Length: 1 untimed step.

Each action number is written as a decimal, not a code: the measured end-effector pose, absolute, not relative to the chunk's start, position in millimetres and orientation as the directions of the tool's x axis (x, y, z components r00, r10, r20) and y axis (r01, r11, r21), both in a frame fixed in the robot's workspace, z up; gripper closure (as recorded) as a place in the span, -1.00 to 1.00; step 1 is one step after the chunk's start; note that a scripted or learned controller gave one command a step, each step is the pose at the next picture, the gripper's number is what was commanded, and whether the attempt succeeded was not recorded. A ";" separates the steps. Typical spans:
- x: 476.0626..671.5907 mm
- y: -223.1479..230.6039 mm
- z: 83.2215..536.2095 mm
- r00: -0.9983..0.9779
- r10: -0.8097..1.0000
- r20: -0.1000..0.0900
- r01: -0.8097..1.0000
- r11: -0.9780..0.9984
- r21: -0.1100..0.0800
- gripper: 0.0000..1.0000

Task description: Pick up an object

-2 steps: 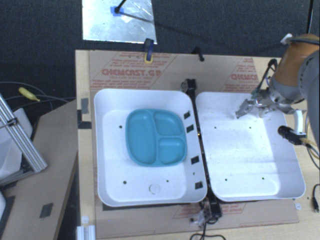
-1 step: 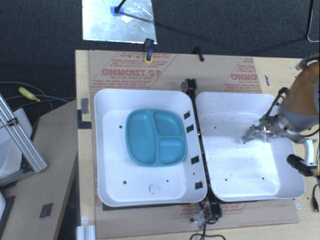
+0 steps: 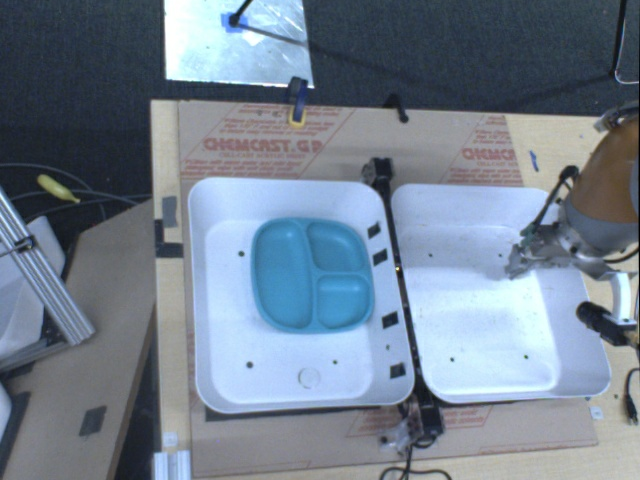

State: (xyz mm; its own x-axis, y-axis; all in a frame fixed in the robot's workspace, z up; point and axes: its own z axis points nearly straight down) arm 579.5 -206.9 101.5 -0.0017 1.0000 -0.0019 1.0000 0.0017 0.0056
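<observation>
A blue divided plate (image 3: 310, 273) lies flat in the middle of the left bin (image 3: 215, 208). Near that bin's front wall rests a small white disc (image 3: 309, 376). My gripper (image 3: 516, 264) is low over the right bin (image 3: 480, 373), near its right side and far from the plate. It points left and down toward the bin's floor. Nothing shows up beneath it.
The grey arm with its orange band (image 3: 605, 188) reaches in over the right bin's far right corner. Black clips (image 3: 385, 288) line the divider between the bins. Cardboard (image 3: 270, 138) lies under both bins, and a metal sheet (image 3: 240, 28) lies on the floor behind.
</observation>
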 end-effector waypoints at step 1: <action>579.6 -61.0 190.0 -0.018 1.000 0.005 1.000 0.018 0.011 1.00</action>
State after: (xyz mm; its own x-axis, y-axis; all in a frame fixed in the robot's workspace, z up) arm 579.6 -61.0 190.0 -0.0185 0.9998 0.0054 0.9998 0.0184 0.0110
